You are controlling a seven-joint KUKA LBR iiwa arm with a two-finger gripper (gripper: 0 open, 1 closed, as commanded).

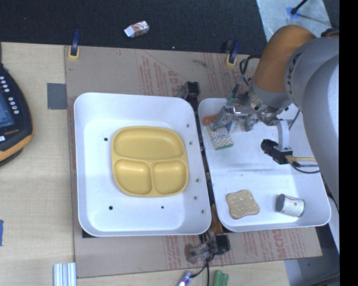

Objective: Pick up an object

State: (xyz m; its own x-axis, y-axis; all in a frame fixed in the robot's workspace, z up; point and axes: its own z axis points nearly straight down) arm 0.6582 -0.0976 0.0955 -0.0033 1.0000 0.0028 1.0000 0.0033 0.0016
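now | gripper (230, 117) over small green-speckled packet (221, 139) | right bin (259, 159)

Small green-patterned packet (221, 139) lies tilted in the right bin's far left corner

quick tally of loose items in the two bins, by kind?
Yellow divided plate, left bin: 1
Tan cracker-like piece, right bin: 1
Small white cylinder: 1
Green patterned packet, near the tool: 1
Small orange item, beside the packet: 1
Total: 5
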